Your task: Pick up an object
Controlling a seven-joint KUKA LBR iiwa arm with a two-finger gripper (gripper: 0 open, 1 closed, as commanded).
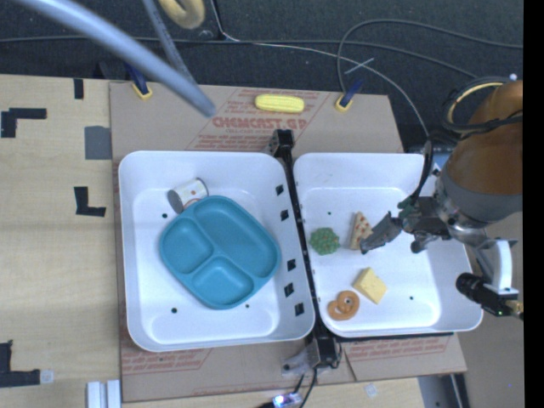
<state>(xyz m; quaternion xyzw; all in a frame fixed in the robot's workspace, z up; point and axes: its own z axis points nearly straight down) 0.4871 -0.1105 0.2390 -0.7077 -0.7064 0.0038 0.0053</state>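
in the camera view, two shallow white plastic bins are set side by side on a cardboard-covered counter (246, 121), the left bin (136, 228) and the right bin (425, 308) meeting at a dark central divider, presumably so that items can be moved from one to the other. in the left bin a blue three-compartment plastic tray (219, 250) is laid flat, with a small white cup with a red mark (187, 195) tipped on its side just beside the tray's upper left corner. the right bin carries the likely pick candidates, spread apart so that each can be reached singly: a green broccoli-like toy (324, 241), a tan waffle-like wedge (360, 228), a pale yellow cheese-like block (371, 285) and an orange ring-shaped pretzel toy (343, 305). a yellow corn-like toy (279, 104) lies outside the bins on the counter. the tool (374, 238) is carried in from the right over the right bin, low and just beside the tan wedge, its dark tip close to or touching it; nothing is seen held. whether the tool is apart or together cannot be told, as the shapes are blurred and dark.
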